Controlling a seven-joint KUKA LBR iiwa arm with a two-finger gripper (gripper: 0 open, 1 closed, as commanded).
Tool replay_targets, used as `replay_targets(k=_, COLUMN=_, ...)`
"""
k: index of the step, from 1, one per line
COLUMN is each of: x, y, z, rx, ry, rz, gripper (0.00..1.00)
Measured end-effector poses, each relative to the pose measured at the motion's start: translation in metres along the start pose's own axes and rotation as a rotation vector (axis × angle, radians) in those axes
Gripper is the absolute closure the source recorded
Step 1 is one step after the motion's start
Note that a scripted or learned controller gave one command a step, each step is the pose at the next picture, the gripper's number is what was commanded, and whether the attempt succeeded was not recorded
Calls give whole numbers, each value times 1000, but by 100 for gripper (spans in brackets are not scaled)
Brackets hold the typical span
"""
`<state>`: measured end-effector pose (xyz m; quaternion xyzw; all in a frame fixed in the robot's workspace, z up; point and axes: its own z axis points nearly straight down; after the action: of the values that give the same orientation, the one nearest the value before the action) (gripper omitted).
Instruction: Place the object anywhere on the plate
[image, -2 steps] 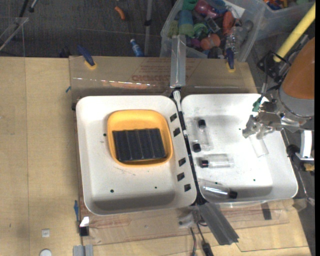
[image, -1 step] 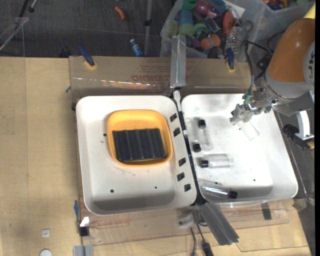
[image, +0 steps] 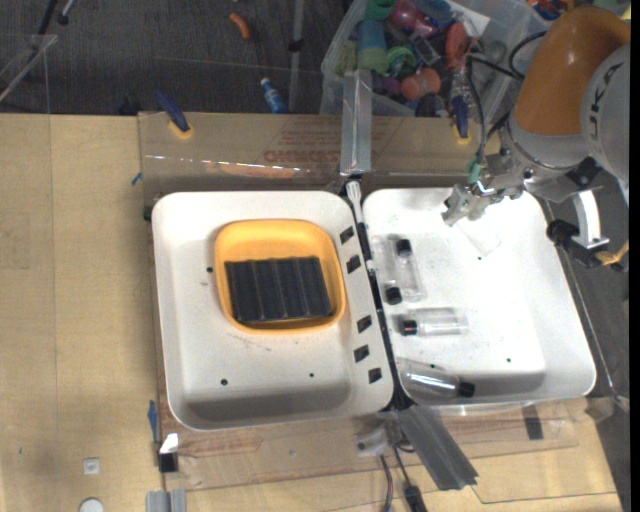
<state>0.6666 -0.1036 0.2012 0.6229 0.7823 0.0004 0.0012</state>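
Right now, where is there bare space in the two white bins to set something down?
Left white bin: bare floor rings the yellow plate, whose dark ridged tray takes up most of it. Right white bin: bare on its right half; clear black-capped vials crowd the divider side.

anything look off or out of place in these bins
Nothing spilled or broken. The yellow plate in the left bin already carries a dark ribbed rectangular block, while three clear vials lie scattered in the right bin.

The tan wooden surface (image: 70, 300) carries a left bin (image: 180, 300) and, touching it on its right side, a right bin (image: 560, 330), with a clear sheet (image: 250, 150) just behind the left bin.
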Motion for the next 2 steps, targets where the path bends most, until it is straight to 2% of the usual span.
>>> replay_targets(k=1, x=18, y=5, z=-36, rx=-3, ry=-1, rz=-138, gripper=100)
replay_targets(k=2, x=21, y=6, z=-54, rx=-3, ry=-2, rz=-176, gripper=100)
